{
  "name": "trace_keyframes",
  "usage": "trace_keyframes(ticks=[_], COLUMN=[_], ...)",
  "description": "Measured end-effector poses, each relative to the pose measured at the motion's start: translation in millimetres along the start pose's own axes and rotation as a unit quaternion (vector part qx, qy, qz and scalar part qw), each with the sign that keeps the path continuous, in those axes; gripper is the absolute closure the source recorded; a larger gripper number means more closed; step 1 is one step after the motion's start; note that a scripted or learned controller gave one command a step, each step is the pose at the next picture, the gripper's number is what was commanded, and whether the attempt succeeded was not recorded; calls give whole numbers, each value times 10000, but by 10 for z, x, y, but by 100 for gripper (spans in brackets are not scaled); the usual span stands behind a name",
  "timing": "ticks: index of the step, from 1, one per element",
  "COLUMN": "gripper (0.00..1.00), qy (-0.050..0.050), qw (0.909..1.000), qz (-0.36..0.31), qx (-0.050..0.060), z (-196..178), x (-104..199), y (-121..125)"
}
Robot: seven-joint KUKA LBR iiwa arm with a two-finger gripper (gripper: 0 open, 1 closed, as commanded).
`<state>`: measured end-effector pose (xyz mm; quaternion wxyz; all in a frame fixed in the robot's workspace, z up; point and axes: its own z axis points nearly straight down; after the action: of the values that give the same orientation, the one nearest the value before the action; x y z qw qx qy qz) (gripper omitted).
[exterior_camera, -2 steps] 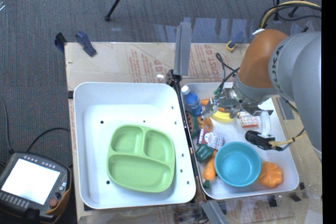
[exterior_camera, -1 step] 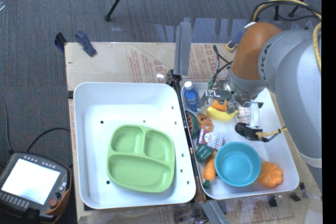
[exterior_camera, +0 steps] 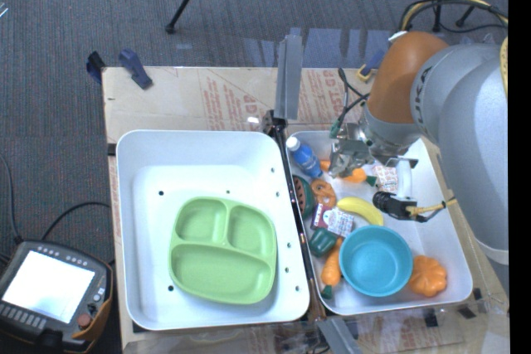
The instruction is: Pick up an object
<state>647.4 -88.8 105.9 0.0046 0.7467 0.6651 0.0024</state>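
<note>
Gripper (exterior_camera: 350, 155) lowered into the far-left part of the right-hand shallow white bin (exterior_camera: 458, 257), below the grey arm with the orange band (exterior_camera: 406, 79). Finger opening: cannot tell, mechanism dark and cluttered at this angle. No object visibly between the fingers; not to be treated as a grasp.

Candidate objects, all in the right-hand bin:
- Small orange rounded item (exterior_camera: 355, 175), touching or just beside the gripper tip on its near side; partly hidden, identity unclear.
- Blue plastic bottle with white cap (exterior_camera: 304, 156), just left of the gripper, long axis running diagonally from far-left to near-right.
- Yellow plastic banana (exterior_camera: 360, 210), near side of the gripper, long axis roughly left to right with a slight slant.
- Round blue plastic bowl (exterior_camera: 376, 260), further toward the near edge, well apart from the gripper.
- Orange pumpkin-shaped toy (exterior_camera: 427, 276), near-right corner, just beside the bowl.

Left-hand white bin (exterior_camera: 133, 178) holding a light green plastic divided plate (exterior_camera: 224, 249); well apart from the gripper, across the bin divider.

Governing relation: nearest object lies directly at the tip, on the near side. Judged step: descent or closure onto the small orange item. Risk: crowded neighbours, likely finger contact with the banana or bottle.
</note>
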Motion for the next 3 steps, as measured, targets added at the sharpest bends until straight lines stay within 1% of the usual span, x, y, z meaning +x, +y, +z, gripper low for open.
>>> trace_keyframes(ticks=[1,2,3], gripper=[100,100,0], qy=[8,10,7], qw=[9959,9934,9933], qz=[903,1144,1153], qx=[67,66,80], z=[194,-88,-70], x=[-130,-201,-207], y=[-23,-658,-667])
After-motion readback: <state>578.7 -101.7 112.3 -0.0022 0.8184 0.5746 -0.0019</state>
